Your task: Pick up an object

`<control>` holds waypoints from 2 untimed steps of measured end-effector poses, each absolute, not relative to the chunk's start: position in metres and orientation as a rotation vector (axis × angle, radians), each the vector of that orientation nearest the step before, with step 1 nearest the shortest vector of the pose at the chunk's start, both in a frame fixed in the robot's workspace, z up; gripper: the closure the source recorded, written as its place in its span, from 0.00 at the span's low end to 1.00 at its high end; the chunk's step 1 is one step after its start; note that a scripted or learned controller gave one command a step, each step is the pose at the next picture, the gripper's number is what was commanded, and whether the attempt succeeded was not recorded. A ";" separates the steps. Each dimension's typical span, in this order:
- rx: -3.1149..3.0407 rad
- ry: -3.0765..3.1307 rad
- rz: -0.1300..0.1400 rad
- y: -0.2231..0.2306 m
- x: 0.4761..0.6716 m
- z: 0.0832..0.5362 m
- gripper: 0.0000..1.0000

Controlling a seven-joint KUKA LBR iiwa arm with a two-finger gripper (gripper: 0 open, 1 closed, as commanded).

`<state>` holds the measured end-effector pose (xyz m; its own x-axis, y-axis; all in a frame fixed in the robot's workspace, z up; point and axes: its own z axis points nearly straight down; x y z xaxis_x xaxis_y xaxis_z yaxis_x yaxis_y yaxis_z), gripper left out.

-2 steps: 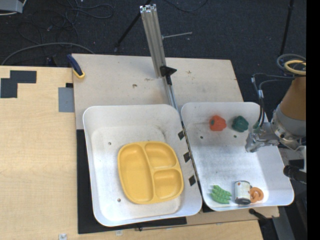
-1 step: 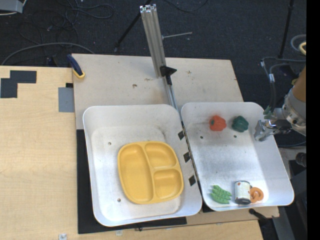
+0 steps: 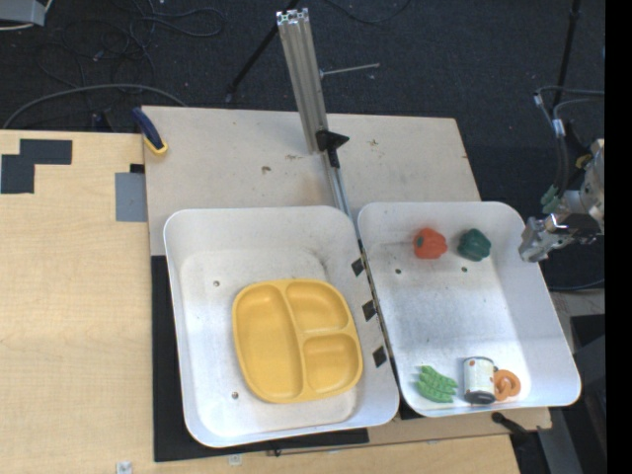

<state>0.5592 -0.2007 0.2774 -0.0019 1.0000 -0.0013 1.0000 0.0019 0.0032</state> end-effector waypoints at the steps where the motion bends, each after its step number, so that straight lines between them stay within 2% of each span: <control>1: 2.219 2.228 -0.001 -0.159 0.565 0.271 1.00; 2: 2.219 2.229 -0.002 -0.114 0.572 0.256 1.00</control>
